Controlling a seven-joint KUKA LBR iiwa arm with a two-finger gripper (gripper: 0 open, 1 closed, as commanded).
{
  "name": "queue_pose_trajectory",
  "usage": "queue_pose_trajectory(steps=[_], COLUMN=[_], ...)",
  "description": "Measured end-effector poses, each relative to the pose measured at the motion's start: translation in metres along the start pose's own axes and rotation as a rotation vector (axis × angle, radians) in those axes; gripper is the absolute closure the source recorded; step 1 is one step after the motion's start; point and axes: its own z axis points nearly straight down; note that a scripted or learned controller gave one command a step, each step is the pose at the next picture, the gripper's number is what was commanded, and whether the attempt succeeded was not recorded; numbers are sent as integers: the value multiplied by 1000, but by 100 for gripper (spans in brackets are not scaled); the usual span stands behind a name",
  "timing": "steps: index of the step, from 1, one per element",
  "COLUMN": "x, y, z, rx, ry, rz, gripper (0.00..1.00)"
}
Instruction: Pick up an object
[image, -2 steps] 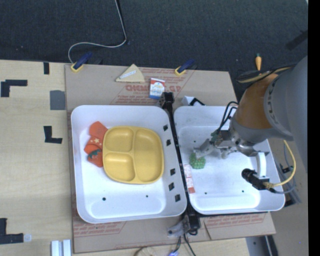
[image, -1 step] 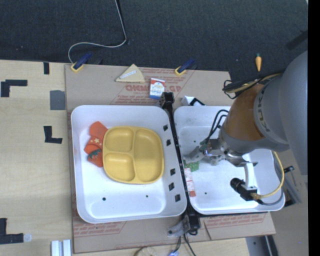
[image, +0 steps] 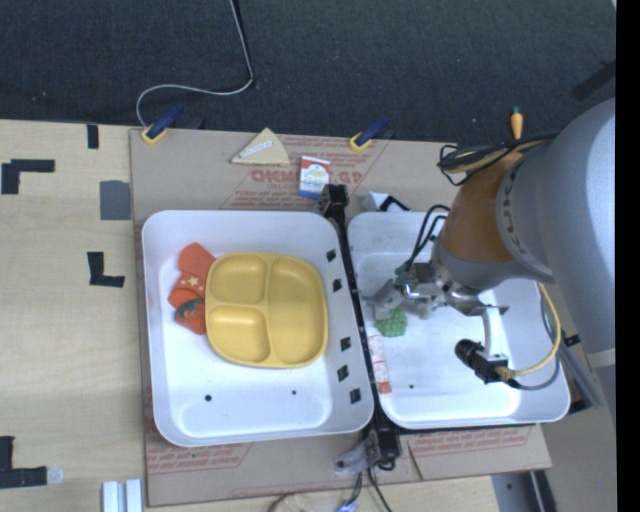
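A small green object (image: 393, 324) lies in the right bin (image: 450, 390), near its left wall. My gripper (image: 402, 295) hangs just above and behind the green object, close to it or touching it. The grey arm with its orange band (image: 475, 215) reaches in from the right and covers the back right of that bin. In the left bin (image: 250, 410) lies a yellow divided plate (image: 268, 308). An orange and red toy (image: 190, 285) rests against the plate's left edge.
A small red, white and blue carton (image: 314, 177) and a pale wedge (image: 263, 148) sit on the cardboard behind the bins. Black cable (image: 480, 360) loops below the wrist. A narrow label strip (image: 377, 362) lies along the right bin's left wall.
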Motion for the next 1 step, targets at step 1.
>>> queue_pose_trajectory(steps=[1], x=[-7], y=[-26], z=[0], rx=[-3], ry=[-2], rz=[0], gripper=[0])
